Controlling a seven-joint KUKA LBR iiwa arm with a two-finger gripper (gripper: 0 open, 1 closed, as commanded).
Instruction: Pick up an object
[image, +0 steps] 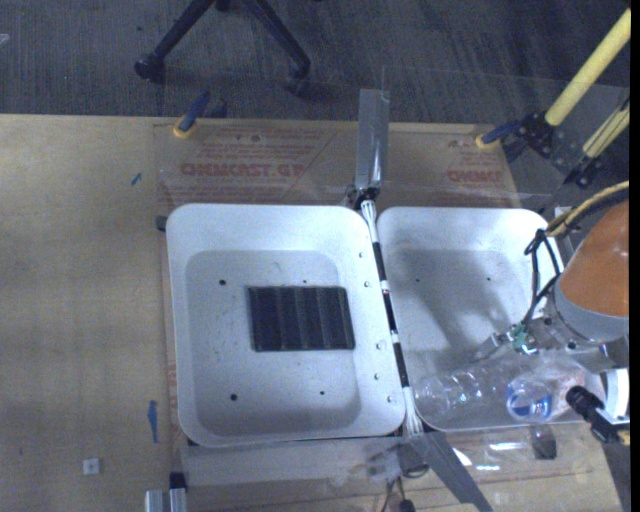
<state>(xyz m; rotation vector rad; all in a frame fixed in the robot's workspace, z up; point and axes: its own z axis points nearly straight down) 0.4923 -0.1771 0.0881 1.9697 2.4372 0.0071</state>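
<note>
I see open floor across the right bin (450, 250) rear. A clear bottle (480, 390) lies along its front wall.

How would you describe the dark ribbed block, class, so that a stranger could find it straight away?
Start with the two white bins side by side and take the left bin. In the middle of its floor lies the dark ribbed block, a flat rectangle with grooves along it. Unlike the clear plastic bottle with a blue cap in the right bin, it is dark and solid.

The arm (600, 285) shows a rounded orange band above a grey wrist section, with thin black cables looping along its side.
</note>
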